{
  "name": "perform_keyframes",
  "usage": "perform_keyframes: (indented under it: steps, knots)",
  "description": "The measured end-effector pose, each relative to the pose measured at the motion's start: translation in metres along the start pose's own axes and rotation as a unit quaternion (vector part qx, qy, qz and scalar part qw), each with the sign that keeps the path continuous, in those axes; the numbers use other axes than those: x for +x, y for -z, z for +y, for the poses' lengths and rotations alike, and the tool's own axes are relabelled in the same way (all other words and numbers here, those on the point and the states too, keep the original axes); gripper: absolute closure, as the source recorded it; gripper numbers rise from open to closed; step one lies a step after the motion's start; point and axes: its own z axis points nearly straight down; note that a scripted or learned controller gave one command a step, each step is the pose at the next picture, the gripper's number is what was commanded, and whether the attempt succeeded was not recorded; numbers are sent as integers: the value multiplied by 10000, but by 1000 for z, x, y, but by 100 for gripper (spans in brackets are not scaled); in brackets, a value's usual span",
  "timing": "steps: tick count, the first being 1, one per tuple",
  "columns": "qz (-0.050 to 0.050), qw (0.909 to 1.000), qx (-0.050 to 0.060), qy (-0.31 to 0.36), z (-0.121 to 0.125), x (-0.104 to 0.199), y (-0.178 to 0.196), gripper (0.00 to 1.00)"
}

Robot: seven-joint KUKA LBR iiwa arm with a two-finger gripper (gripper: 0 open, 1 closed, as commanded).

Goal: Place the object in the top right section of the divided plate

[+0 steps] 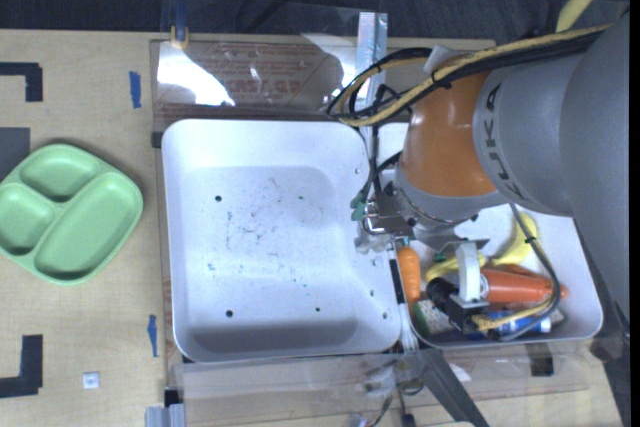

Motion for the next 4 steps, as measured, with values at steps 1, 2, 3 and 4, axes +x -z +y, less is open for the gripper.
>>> perform_keyframes:
  steps: [1, 2, 3, 4]
  knots:
    - [0, 10000, 5, -87, 36, 75, 74, 100]
    - [4, 9960, 16, 894, -18, 116, -27, 100]
    - [5, 9962, 13, 876, -17, 115, -17, 100]
    - [24, 9998, -27, 188, -14, 145, -94, 100]
